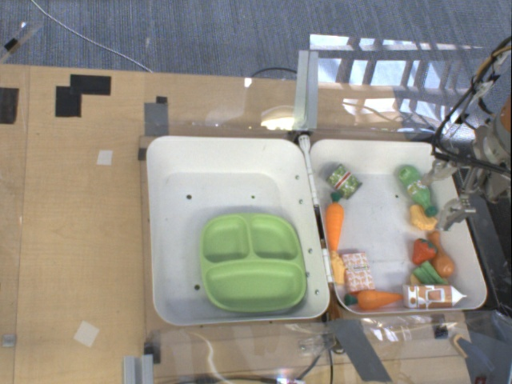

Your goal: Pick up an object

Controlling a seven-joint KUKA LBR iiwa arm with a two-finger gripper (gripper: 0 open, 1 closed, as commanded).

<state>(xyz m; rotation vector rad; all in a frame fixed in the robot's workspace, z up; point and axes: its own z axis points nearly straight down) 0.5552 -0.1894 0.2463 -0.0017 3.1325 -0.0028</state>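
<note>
The right bin (376, 214) holds several toy foods. A green bottle (413, 182) and a yellow piece (421, 217) lie near its right wall. Below them are a red piece (424, 250), an orange ball (444, 266) and a white bottle (433, 297). A carrot (334, 226), a green-and-red carton (344, 181), a pink box (358, 270) and a second carrot (378, 299) lie towards the left. My gripper (448, 192) hangs over the bin's right edge, open, just right of the green bottle and the yellow piece, with nothing between its fingers.
The left bin (176, 182) holds a green divided plate (252, 261). A metal post (303, 94) stands behind the seam between the bins. Cables run along the arm at the far right. Wooden bench top lies to the left.
</note>
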